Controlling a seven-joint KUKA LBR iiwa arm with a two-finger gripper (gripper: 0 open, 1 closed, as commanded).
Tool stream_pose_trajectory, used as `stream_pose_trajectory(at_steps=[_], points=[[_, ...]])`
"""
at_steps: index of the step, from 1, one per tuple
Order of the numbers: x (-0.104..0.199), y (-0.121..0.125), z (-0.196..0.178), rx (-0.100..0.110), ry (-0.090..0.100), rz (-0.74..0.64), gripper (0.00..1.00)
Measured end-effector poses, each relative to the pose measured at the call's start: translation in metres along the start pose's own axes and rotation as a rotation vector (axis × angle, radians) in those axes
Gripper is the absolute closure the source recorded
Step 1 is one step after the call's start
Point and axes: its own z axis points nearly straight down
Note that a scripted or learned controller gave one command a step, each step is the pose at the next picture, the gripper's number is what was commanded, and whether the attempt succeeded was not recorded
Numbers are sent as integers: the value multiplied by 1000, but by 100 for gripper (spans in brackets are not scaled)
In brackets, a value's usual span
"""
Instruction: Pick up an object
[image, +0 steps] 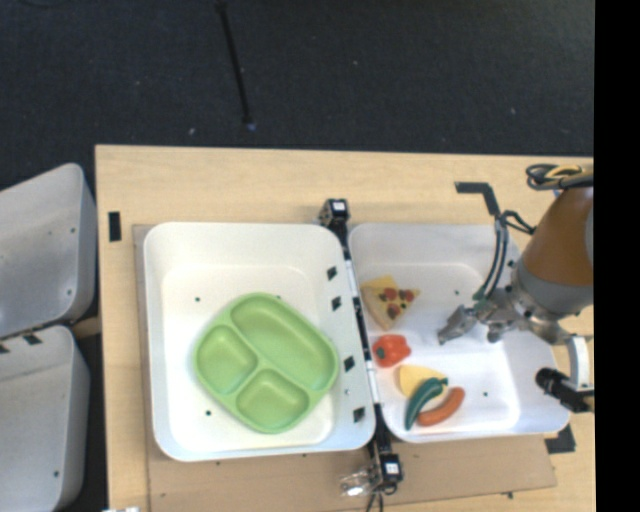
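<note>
On the tan wooden bench (200, 185), the right white bin (500, 415) holds toy foods like a small red plastic tomato (391, 349), so the empty, spread-open grey gripper (452, 328) should drop straight over it.

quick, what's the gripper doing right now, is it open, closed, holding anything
Gripper: over the right bin, near the pizza slice; open or closed cannot be told, and nothing is seen in it.

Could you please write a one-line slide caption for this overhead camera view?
Grey arm's gripper hovers in the right white bin beside toy foods; green divided plastic plate lies in the left white bin.
</note>
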Motion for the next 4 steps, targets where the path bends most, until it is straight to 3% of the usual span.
stream_pose_trajectory(at_steps=[1, 2, 4], points=[[-1, 0, 16, -2, -1, 3, 0], [-2, 1, 4, -6, -1, 7, 100], [-12, 7, -110, -11, -2, -3, 100]])
